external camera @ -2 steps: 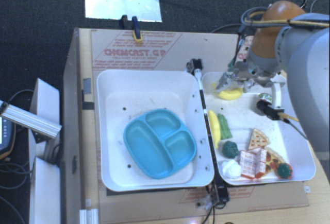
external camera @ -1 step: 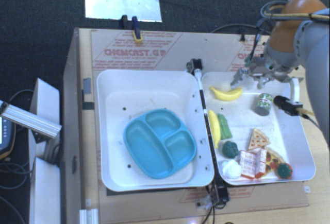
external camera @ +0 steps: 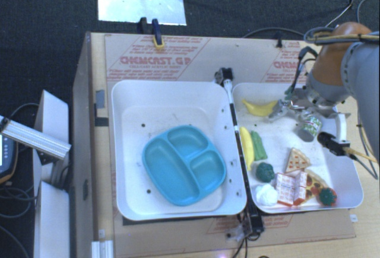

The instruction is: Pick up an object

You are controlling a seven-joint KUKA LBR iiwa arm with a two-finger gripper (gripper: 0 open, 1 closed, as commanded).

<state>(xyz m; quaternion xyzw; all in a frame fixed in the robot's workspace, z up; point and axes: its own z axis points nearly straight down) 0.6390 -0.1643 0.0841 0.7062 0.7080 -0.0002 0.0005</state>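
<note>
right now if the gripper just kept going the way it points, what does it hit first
Likely the yellow banana: the gripper points toward the picture's left, its tip beside the banana's end at the back of the right bin. Depth is unclear, so it could pass above.

Left shallow white bin [external camera: 124, 132]: blue three-compartment plastic plate [external camera: 184, 163] inside, right of centre. Right shallow white bin [external camera: 350, 182]: yellow toy banana [external camera: 260, 108] at rear; green toy broccoli [external camera: 265, 171] nearer front; pizza slice toy [external camera: 297, 161] right of broccoli.

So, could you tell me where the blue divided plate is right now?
The blue divided plate lies flat in the left bin, toward its front and right side, close to the divider shared with the right bin.
</note>
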